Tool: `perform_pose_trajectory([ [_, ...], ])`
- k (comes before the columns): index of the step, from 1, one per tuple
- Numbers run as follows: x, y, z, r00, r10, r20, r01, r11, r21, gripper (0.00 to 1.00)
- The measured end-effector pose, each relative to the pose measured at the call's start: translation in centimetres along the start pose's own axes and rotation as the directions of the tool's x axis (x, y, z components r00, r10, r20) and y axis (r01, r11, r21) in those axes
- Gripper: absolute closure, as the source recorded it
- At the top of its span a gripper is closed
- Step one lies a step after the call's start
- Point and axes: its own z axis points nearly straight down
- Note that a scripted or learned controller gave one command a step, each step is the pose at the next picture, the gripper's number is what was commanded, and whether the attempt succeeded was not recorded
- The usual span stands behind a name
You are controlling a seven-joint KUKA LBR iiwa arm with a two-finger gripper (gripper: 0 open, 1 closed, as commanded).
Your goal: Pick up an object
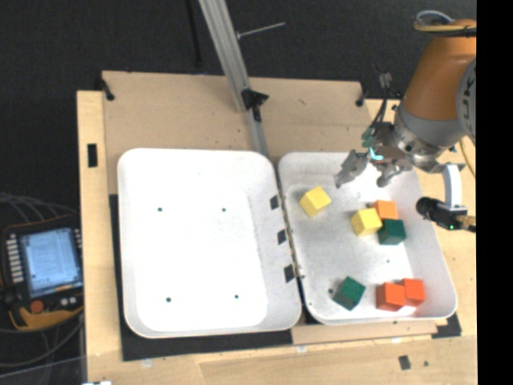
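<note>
Tool (367, 169) released, nothing between fingers, hovers at upper part of right bin (321, 311), right of frame. Yellow cube (315, 201) just below-left, standing apart from others — likely easiest pick. Remaining blocks cluster lower right.

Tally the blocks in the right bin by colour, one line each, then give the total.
Yellow blocks: 2
Orange blocks: 3
Green blocks: 2
Total: 7 blocks, all in the right bin.

Bright, even overhead light; slightly soft.
</note>
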Motion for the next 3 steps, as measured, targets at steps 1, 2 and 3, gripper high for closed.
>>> perform_pose_trajectory([
  [1,0.0,0.1,-0.2,1.0,0.0,0.0,0.0,1.0,-0.004,0.0],
  [2,-0.3,0.3,4.0,1.0,0.003,0.003,-0.003,1.0,0.0,0.0],
  [3,0.3,0.2,8.6,1.0,0.004,0.002,-0.004,1.0,0.001,0.0],
])
